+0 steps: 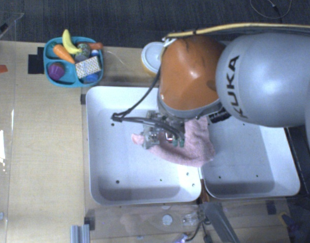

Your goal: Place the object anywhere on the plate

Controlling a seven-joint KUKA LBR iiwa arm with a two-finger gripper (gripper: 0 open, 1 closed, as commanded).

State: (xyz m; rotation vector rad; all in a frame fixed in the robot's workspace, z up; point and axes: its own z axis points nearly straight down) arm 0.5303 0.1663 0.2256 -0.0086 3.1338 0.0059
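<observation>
A: Object under test — crumpled pink terry cloth (187, 148). Location?

B: Lying in the left shallow white plastic bin (119, 171), against its right wall, right edge draped toward the divide with the right shallow white plastic bin (256, 178). Not on any plate.

A: Tool status?

B: Two-finger metal gripper (162, 134) sitting right over the cloth's left part, a pink scrap showing just to its left. Finger state: cannot tell, mechanism blurred and hidden under the wrist. Black cable looping from the gripper out to the left.

A: Arm?

B: Grey KUKA arm with glossy orange band (190, 77) reaching in from the right, covering the bins' upper middle.

A: Surroundings?

B: Round yellow-rimmed white plate (150, 57) behind the left bin, partly hidden by the arm. Blue divided tray of toy food (74, 62) at upper left on the pale wooden bench (38, 151), well apart from the cloth.
</observation>
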